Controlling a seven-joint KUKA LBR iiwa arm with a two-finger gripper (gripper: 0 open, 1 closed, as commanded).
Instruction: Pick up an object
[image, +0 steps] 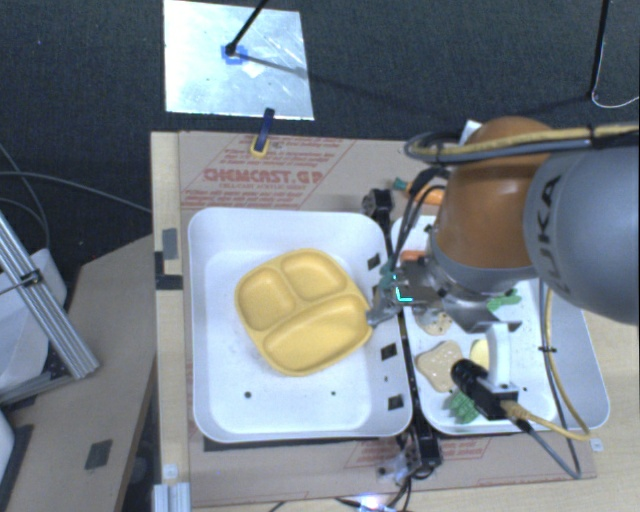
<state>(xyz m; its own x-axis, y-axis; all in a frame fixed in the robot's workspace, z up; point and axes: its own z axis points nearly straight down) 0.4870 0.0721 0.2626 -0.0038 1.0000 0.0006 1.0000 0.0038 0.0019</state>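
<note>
A yellow three-compartment plate (300, 310) lies tilted in the middle of the left white bin (225, 400). My gripper (381, 310) hangs low at the plate's right edge, over the divide between the two bins. The grey and orange arm covers much of the right bin (590, 400). Below the wrist in that bin lie a tan flat piece (438, 366), a small yellow piece (480, 352), a green piece (461, 408) and a white piece (500, 358). I see nothing held in the gripper.
The bins rest on a cardboard sheet (270, 175). A blue and yellow marker (263, 133) lies at its far edge, next to a shiny metal sheet (238, 60). An aluminium frame (35, 310) stands at the left.
</note>
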